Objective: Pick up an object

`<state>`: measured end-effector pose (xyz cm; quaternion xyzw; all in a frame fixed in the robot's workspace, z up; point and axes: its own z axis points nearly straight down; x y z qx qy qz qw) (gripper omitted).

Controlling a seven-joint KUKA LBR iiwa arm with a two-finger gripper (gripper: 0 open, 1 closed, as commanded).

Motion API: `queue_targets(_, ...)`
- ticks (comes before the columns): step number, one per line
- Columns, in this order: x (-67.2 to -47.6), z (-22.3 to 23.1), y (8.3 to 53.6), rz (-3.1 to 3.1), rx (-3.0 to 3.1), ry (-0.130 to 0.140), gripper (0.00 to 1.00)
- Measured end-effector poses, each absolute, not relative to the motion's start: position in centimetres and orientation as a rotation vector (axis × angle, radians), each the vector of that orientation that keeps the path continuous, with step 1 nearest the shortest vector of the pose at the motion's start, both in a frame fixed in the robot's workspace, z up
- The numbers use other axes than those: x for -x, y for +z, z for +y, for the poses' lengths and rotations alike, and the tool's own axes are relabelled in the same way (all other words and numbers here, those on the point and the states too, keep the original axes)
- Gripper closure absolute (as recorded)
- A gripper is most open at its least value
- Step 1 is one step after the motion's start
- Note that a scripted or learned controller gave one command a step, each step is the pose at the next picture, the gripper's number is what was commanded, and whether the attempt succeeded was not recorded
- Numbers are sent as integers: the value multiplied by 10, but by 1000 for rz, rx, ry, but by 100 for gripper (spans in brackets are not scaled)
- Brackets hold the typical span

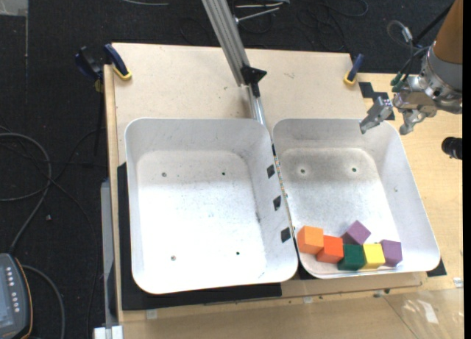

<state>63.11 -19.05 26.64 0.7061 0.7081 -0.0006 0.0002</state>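
Blocks sit clustered in the near corner of the right bin (412, 183), along its front wall: six by count — two orange (orange block (310, 239), red-orange block (332, 248)), two purple (purple block (358, 232), second purple block (391, 251)), one green block (354, 257), one yellow block (374, 254). All packed touching or just beside each other, roughly in a row running left-right along the front rim, so no single block has free sides all round; the orange one at the left end and the purple one at the right end look the most exposed. The gripper (390, 115) hangs at the far rim of the same bin, above its back right corner, fingers spread apart with nothing between them. The cluster lies toward the camera from the gripper and slightly left, well apart, the full depth of the bin between them. The left bin (147, 183) holds no blocks. Only one arm, so no choice there. The next move likely needs a traverse across the bin toward the front wall, then a descent on an end block; crowding and the nearby rim are the probable failure risks.
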Motion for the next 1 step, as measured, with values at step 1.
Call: queue_targets(1,-577,-182,93,2221,-2223,-1,0)
